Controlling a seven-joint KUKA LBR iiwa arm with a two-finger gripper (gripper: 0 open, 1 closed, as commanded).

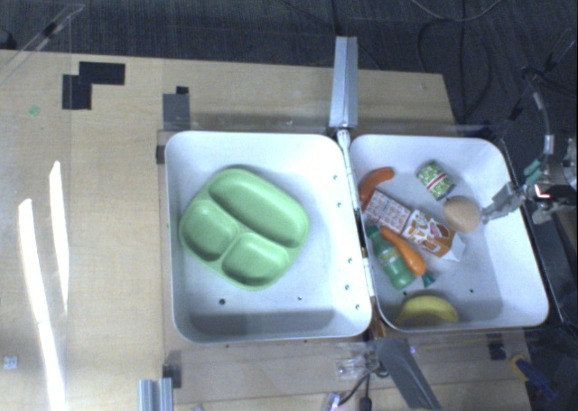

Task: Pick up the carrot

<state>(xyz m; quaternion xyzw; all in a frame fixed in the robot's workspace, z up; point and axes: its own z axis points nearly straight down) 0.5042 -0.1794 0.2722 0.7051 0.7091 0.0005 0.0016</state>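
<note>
1. At the left and centre of the frame the left bin point(181, 247) sits on the tabletop point(90, 219) and holds a green divided plate point(245, 227), lying flat and well apart from anything the task concerns.
2. Just right of the shared wall, in the right bin point(515, 310), a red sausage-shaped piece point(375, 182) lies at the upper left, with a printed carton point(408, 223) slanting down from it toward the centre.
3. The carrot point(404, 252) lies just below the carton, touching or nearly touching its lower edge, slanted from upper left to lower right; a green bottle point(392, 264) presses against its lower left side.
4. Below these a banana point(427, 310) rests near the bin's bottom wall; further right a small green can point(435, 179) and a beige round piece point(461, 215) lie in the upper half.
5. At the right edge of the frame the gripper point(506, 201) hangs near the bin's right wall, well apart from the carrot; whether its fingers are spread or closed I cannot tell, and nothing shows between them.
6. To do the grasp well, I judge the fingers should close across the carrot's narrow width, at its lower right end, where carton and bottle crowd it least.
7. Coming straight down matters, since a slanted approach would likely nudge the carton or bottle instead.
</note>
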